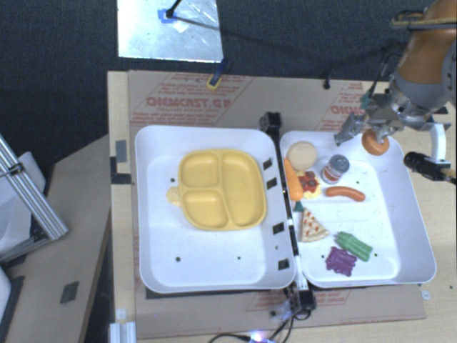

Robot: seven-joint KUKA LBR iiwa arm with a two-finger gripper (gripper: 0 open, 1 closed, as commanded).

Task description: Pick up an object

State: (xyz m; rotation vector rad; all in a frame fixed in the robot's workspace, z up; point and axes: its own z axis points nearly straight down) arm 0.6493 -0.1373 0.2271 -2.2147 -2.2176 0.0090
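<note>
Your clearest writing is on the brown cardboard sheet (193,98) under the bins: red block letters that read roughly "CHEMCAST GP", printed again near the right end, where the arm (427,56) cuts across them. The small can (335,168) has a label, but it is too small for you to read.

The gripper (371,131) hangs over the far corner of the right bin (407,220). An orange round toy, maybe a fruit (374,143), sits right at its tip, but you cannot tell whether the fingers are spread or pinched, or whether they are touching it.

In the right bin you have a beige bun (302,154), a carrot (292,181) along the left wall, a red-and-yellow piece (310,184) beside it that is hard to name, a sausage (345,193), a pizza slice (311,227), a green vegetable (354,245) and purple grapes (340,261).

The left bin (153,213) holds a yellow divided tray (218,189) with three compartments.

At the top, a shiny metal plate (168,20) lies on the dark floor, blue tape (166,16) on it. The arm's upper part is cut off by the frame.
</note>
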